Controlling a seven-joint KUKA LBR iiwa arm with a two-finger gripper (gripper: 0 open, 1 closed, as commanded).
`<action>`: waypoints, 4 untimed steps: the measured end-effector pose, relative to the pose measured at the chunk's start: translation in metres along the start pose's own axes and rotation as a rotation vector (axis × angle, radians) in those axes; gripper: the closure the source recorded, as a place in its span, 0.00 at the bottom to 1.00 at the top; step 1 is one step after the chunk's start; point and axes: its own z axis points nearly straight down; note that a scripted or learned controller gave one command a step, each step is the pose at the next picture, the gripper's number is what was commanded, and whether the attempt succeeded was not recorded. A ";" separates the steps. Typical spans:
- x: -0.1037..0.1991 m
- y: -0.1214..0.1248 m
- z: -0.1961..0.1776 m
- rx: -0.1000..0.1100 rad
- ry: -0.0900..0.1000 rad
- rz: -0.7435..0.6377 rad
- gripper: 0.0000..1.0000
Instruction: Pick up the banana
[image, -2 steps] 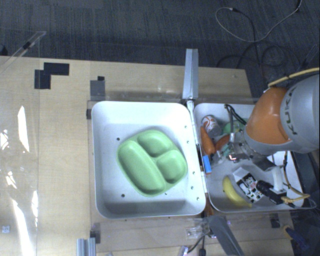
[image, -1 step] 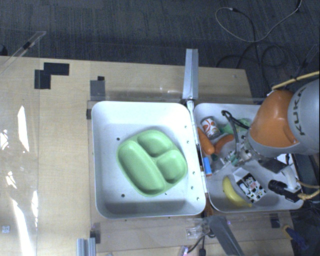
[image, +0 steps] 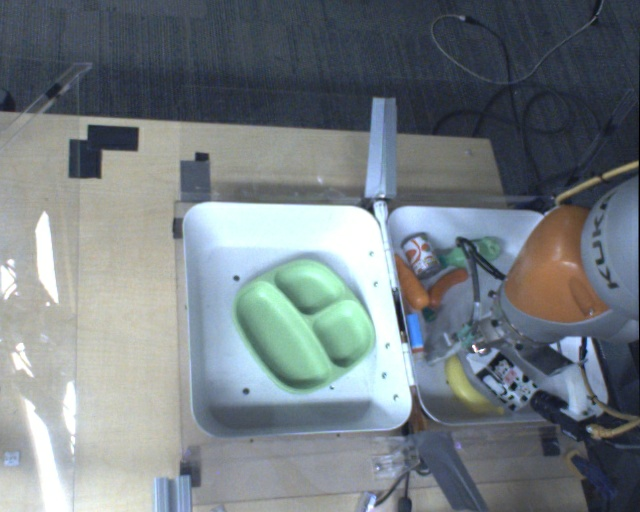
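Hovering low in the right bin (image: 520, 222), the tool (image: 478, 345) is seen just above the banana (image: 466, 387), which lies at the near edge, long axis running left-far to right-near; jaw state cannot be told.

A pale wooden bench top (image: 110, 330) takes up the lower part of the view, with two black square marks (image: 100, 146) near its far left. Beyond its far edge lies dark grey carpet (image: 250, 50), where thin black cables (image: 500, 50) loop at the upper right. A clear plastic sheet (image: 40, 260) stands over the bench's left side, catching bright white reflections. The lighting is even and soft.
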 end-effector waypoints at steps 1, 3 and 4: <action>0.000 0.003 -0.012 -0.006 0.000 -0.003 1.00; 0.000 0.006 -0.023 -0.012 -0.002 -0.004 0.00; -0.008 -0.007 0.001 0.005 0.004 -0.107 0.00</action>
